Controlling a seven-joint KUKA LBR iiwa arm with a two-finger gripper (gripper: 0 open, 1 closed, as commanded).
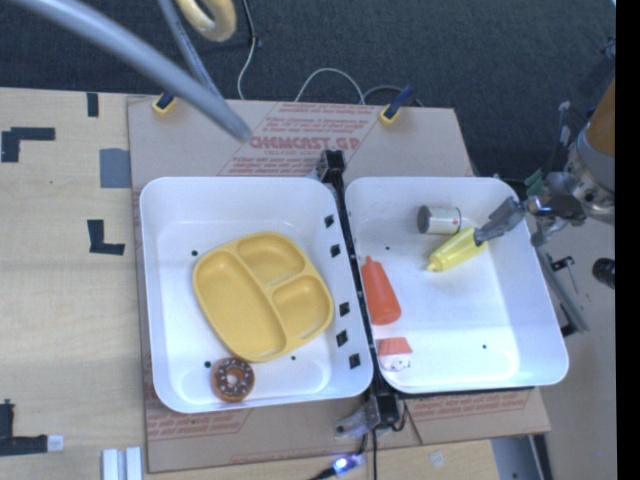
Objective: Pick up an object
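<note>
Camera view: a cardboard sheet [300, 143] on a pale wooden bench [60, 298] carries two shallow white plastic bins; dark carpet [420, 28] lies beyond. The left bin [160, 268] holds a yellow divided plate [262, 293] and a chocolate doughnut [232, 379]. The right bin [520, 358] holds an orange carrot-shaped piece [380, 291], a grey cylinder [438, 219] and a yellow marker-like object [457, 250]. The two-finger gripper [497, 228] sits at the marker's right end; its grip cannot be told.

A robotics lab bench. Two shallow white plastic bins [155, 268] sit clamped on a printed brown cardboard sheet [300, 143], with loose white cable [325, 76] at twelve o'clock.
</note>
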